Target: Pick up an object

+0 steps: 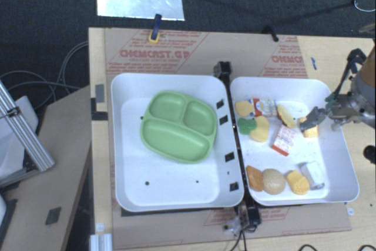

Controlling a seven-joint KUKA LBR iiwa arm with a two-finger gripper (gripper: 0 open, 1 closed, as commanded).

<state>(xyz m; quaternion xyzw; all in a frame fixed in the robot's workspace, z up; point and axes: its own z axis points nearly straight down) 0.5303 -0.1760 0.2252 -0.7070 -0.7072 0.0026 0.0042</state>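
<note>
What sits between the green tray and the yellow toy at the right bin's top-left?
Camera view: the bins' adjoining white walls lie between green tray and yellow toy.

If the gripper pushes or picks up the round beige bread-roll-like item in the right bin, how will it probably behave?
The round beige roll-shaped item looks domed and smooth, so it may roll or slip from a two-finger pinch. It seems a plastic toy, likely light and stiff. It lies touching an orange piece, close to a yellow corn-like piece, so a push would probably shift the orange one too.
</note>
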